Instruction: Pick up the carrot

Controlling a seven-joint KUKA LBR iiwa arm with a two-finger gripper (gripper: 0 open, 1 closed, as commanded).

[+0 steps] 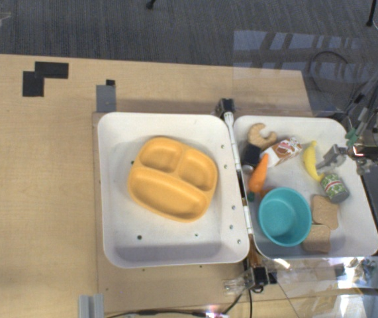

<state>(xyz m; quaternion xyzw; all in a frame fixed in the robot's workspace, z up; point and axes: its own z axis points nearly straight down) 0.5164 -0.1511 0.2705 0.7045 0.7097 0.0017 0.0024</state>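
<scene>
The orange carrot (259, 173) lies in the right bin (367, 244) near its left wall, tilted, its top end against a dark object (250, 155). Just below it stands a teal bowl (284, 216). My gripper (339, 156) hovers over the right side of this bin, above a green can (334, 188) and right of a yellow banana (311, 161). It is well apart from the carrot, with the banana between them.
The left bin (119, 244) holds a yellow divided plate (173, 177). Also in the right bin are a bitten brown cookie (262, 135), a red-and-white packet (285, 149) and two bread slices (324, 212) (316, 239). Cables and the arm crowd the right edge.
</scene>
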